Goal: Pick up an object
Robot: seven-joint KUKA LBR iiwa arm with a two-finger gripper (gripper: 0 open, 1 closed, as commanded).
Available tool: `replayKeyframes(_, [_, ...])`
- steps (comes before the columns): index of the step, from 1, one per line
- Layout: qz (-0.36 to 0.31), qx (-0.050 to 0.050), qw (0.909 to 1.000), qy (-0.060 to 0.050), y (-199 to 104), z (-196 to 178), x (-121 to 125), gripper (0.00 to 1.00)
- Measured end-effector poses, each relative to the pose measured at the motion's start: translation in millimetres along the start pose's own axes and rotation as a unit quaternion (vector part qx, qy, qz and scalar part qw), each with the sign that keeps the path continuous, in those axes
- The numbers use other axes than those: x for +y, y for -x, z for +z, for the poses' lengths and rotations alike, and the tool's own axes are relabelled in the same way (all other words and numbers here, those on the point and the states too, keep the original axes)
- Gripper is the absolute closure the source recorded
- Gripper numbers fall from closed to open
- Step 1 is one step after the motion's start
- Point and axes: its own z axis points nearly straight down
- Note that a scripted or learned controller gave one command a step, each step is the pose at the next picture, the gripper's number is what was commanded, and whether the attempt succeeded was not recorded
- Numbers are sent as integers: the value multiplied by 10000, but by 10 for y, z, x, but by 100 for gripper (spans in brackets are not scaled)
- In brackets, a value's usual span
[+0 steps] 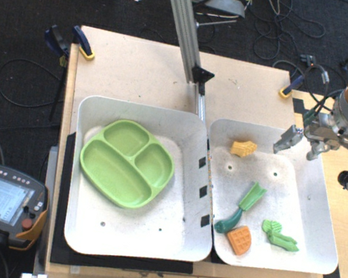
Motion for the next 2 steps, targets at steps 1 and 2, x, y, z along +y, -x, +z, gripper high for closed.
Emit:
replayKeyframes(1, [-14,-5,10000,11,-2,-103,7,100])
replayKeyframes(2, [-4,5,10000,-2,-230,55,-95,100])
